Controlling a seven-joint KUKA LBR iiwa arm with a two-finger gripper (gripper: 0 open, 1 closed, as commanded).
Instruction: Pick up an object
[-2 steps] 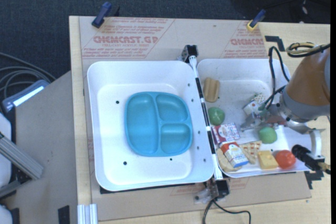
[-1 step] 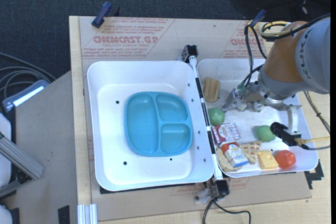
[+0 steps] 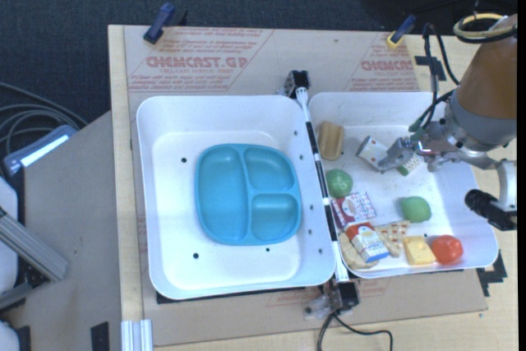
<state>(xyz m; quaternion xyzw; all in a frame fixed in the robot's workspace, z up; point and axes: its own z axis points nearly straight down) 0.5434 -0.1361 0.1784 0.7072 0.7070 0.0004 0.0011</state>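
The right bin point(image 3: 485, 214) holds several small food items. Among them are a tan bread piece point(image 3: 331, 140), a small white box point(image 3: 371, 150), a green ball point(image 3: 339, 181), a lime point(image 3: 415, 208), a red packet point(image 3: 353, 208), a small carton point(image 3: 370, 246), a yellow cheese wedge point(image 3: 419, 251) and a tomato point(image 3: 446, 249). My gripper point(image 3: 398, 157) hangs low over the upper middle of this bin, just right of the white box. Nothing can be seen held in it.
A blue divided plate point(image 3: 246, 193) lies in the left bin point(image 3: 156, 177). Clamps point(image 3: 297, 80) and a rail join the two bins at the middle. The grey and orange arm point(image 3: 489, 94) covers the right bin's far right corner.
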